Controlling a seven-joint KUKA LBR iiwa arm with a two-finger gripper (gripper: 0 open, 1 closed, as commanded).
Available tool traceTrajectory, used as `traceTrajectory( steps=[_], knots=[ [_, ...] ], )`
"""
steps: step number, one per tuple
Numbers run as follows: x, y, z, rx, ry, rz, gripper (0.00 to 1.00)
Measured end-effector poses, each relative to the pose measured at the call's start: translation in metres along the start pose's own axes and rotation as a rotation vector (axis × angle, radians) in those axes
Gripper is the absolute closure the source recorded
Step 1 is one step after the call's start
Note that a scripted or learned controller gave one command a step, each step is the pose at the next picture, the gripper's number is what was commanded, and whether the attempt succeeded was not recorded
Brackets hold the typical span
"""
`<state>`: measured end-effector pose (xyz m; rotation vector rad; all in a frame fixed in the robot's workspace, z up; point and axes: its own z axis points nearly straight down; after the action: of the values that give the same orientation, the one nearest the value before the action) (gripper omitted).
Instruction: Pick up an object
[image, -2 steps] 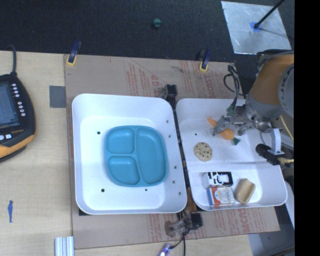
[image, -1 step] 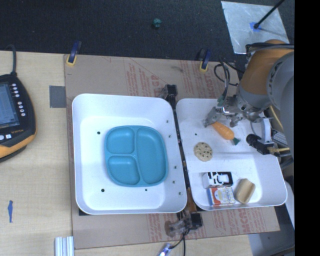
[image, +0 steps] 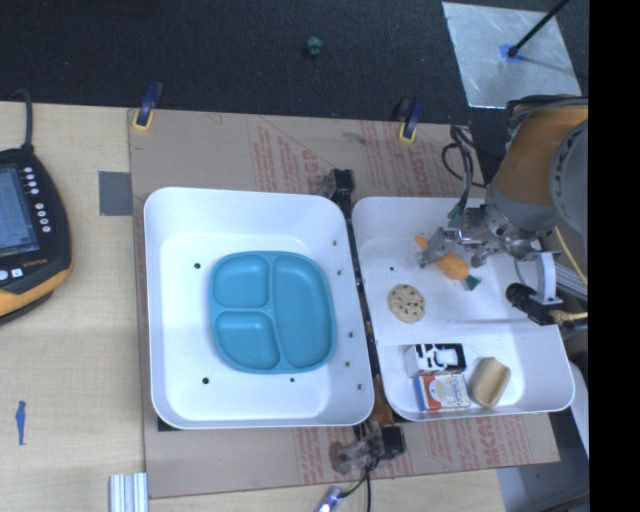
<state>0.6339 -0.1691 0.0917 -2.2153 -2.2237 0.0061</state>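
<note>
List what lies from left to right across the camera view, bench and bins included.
Teach pendant → left bin holding the blue divided plate → cookie → carrot under the gripper → tan block.

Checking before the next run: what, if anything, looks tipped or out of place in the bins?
Nothing stands out. The blue plate lies flat in the left bin; the cookie, the carton and the carrot lie in the right bin.

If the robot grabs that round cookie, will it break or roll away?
The cookie lies flat on the right bin floor, so it probably won't roll. It looks thin, so it may be hard to grip from above. It might be a stiff toy; I can't tell.
</note>
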Motion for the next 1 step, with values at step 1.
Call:
traceTrajectory(
  steps=[1],
  knots=[
    [-0.0006,0.0001,-0.0103,0.001,0.0,-0.001,1.0]
  ],
)
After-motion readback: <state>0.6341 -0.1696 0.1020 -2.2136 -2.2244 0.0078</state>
